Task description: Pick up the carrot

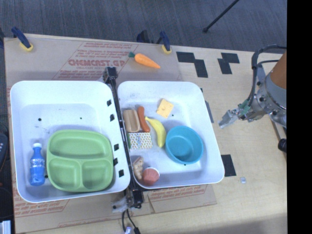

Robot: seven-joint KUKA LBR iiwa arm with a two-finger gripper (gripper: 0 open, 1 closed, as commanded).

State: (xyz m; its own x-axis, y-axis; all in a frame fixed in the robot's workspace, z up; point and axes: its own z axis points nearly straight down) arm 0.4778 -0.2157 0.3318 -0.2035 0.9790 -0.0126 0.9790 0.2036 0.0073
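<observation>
One carrot (146,61) lies beyond both bins' rims.

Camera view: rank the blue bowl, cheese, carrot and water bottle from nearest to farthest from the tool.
The tool sits right of both bins.
1. Blue bowl, right bin, on its right side.
2. Cheese, right bin, toward the top.
3. Carrot, on the cardboard above the bins.
4. Water bottle, far left of the left bin.

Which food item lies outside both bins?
The carrot: it lies on the cardboard behind the bins, while the banana and the other food sit in the right bin.
</observation>
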